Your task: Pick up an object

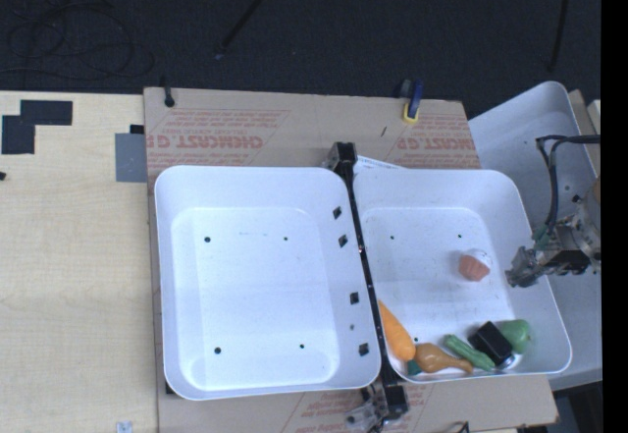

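Now hovering at right bin's (510,188) right rim: end effector (525,269), finger state impossible to tell. Lying just left inside that bin: small pink object (474,267), round, no long axis.

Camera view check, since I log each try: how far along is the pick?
Nothing looks picked yet. The pink object lies alone on the right bin floor, and the orange piece, green pieces and black block sit bunched at its near edge. The gripper sits at that bin's right rim. Descending, grasping and lifting remain.
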You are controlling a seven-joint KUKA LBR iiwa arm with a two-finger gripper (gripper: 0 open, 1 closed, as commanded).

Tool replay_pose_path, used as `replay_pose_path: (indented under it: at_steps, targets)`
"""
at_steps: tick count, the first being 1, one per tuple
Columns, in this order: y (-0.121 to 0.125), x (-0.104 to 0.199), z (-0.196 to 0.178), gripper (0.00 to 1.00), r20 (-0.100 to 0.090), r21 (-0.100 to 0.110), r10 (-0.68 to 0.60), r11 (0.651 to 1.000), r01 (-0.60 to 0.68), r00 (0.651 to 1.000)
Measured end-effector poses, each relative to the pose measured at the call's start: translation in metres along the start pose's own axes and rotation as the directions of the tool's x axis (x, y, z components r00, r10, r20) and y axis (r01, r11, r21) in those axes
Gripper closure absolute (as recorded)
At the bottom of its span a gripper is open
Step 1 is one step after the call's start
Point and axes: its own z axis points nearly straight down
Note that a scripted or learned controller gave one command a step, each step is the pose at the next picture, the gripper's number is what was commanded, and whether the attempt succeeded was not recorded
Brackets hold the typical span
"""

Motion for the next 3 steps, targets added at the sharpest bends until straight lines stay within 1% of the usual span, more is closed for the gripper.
replay_pose_path:
  at_steps: [1,2,3]
  targets:
    - [-0.003,0.079,0.127,1.00,-0.007,0.013,-0.005,1.000,0.005,1.000]
    - [0.001,0.145,0.055,1.00,-0.003,-0.005,-0.008,1.000,0.008,1.000]
    - [0.000,0.142,0.047,1.00,-0.001,0.002,-0.002,1.000,0.002,1.000]
